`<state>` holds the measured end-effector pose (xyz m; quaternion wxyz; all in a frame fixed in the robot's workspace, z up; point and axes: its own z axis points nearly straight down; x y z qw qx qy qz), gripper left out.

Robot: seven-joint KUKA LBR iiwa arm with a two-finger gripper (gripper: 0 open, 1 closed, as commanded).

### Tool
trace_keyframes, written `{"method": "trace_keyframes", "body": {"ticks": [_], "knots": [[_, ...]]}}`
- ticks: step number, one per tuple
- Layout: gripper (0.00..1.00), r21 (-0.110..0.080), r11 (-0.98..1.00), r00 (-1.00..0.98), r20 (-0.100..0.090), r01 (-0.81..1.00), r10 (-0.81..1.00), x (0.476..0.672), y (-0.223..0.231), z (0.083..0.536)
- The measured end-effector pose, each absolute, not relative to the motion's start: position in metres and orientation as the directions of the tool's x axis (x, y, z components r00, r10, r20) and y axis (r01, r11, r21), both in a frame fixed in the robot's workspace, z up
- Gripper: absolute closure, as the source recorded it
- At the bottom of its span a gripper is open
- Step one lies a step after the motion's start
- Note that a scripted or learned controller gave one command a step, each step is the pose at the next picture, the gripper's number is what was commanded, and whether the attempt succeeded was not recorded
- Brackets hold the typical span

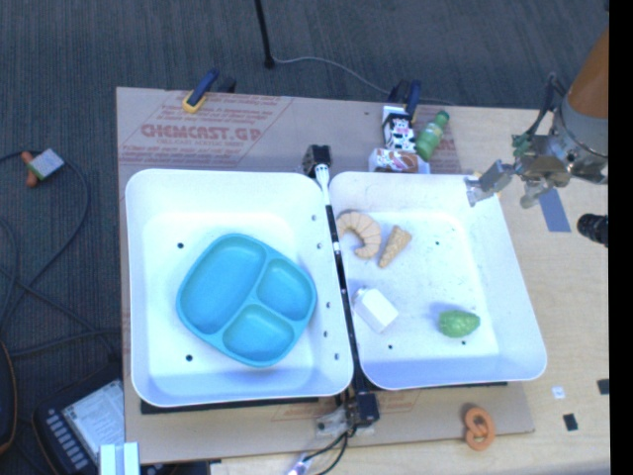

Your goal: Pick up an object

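Note:
The right bin [514, 295] holds a curled tan shrimp-like piece [359, 231], a tan wedge [394, 246] beside it, a white block [376, 309] and a green lump [458, 323]. In the left bin [148, 216] lies a blue divided plate [247, 298]. My gripper [512, 186] hangs above the right bin's far right corner, well away from every object. Its fingers are spread open with nothing between them.
Behind the bins stand a green bottle [430, 135] and a small black-and-white box [398, 133]. Blue clamps [201, 89] hold the board's far edge. An orange ring [479, 426] lies on the bench in front of the right bin.

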<state>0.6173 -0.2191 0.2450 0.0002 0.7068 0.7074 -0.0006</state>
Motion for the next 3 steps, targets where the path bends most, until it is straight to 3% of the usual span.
{"method": "trace_keyframes", "body": {"ticks": [1, 2, 3], "knots": [[0.00, -0.006, 0.001, -0.001, 0.001, 1.000, 1.000, 0.639, -0.196, 0.108], [0.00, -0.001, 0.001, -0.001, 0.000, 1.000, 1.000, 0.591, -0.152, 0.091], [0.00, -0.002, -0.001, 0.001, 0.000, 1.000, 1.000, 0.532, -0.134, 0.102]]}}
